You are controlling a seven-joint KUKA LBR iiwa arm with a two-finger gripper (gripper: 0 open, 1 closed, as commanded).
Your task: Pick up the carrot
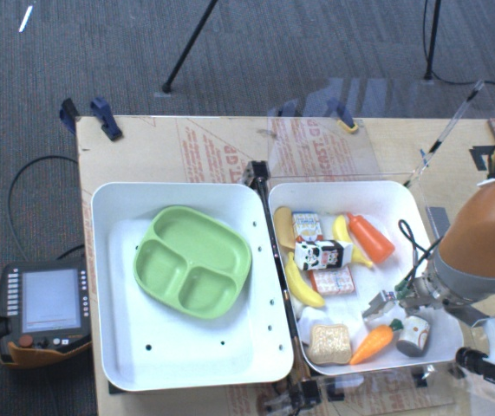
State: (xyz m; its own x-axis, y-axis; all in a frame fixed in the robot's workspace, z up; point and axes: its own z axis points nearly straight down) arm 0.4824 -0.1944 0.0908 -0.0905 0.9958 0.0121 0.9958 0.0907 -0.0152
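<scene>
Fingers of the gripper [394, 306] sit just above the carrot [374, 343], but you cannot tell how wide they stand; nothing shows between them. Your carrot lies near the right bin's [342, 189] front edge, likely light, rigid, slick plastic: grip mid-body.

Hand [394, 304] just above carrot [373, 343]

The bench [204, 146], a pale board printed with red lettering, carries the left bin [113, 319] and, touching its right side, the right bin [403, 199]; behind the left bin a blue clamp [106, 118] grips the bench's far edge
</scene>
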